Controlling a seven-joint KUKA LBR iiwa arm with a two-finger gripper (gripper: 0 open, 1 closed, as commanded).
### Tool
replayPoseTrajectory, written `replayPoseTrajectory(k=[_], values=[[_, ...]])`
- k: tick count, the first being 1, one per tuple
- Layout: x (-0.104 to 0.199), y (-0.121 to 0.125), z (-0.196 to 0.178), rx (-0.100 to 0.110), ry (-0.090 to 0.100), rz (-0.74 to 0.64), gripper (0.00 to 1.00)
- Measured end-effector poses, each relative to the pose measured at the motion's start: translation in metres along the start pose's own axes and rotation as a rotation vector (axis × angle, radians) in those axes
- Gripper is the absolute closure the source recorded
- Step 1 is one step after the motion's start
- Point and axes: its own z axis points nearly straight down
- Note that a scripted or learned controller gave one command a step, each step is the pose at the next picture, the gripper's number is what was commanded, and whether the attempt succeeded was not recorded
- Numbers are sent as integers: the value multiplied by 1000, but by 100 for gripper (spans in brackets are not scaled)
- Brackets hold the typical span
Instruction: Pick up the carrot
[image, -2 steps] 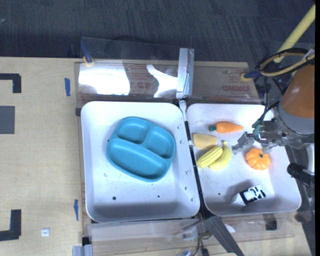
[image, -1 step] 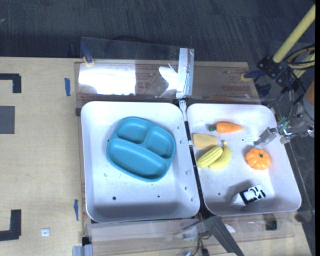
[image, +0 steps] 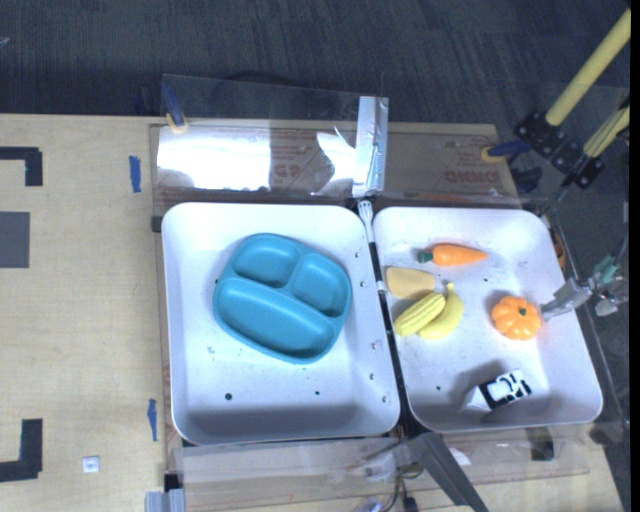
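Nearest, a black-and-white toy (image: 503, 389) sits apart from the carrot (image: 455, 255), which lies free at the right bin's (image: 570, 385) far side. Whether the jaws of the gripper (image: 575, 297) are apart, I cannot tell.

The carrot (image: 457, 255) is orange with a green top. A small pumpkin (image: 516, 317) is orange, the bananas (image: 431, 314) yellow. The divided plate (image: 284, 295) is blue. A black-and-white patterned toy (image: 506, 389), possibly a cow, lies in the white right bin (image: 560, 400).

Bright, even overhead light; strong white glare on the clear panel (image: 250, 158) behind the bins. Soft shadows under objects. Slightly soft focus, dark floor at top.
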Motion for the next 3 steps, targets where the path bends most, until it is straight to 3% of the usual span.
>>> replayPoseTrajectory(k=[1, 2, 3], values=[[-3, 17, 78, 5, 3, -122, 0], [18, 78, 147, -7, -2, -59, 0], [5, 99, 41, -10, -5, -102, 0]])
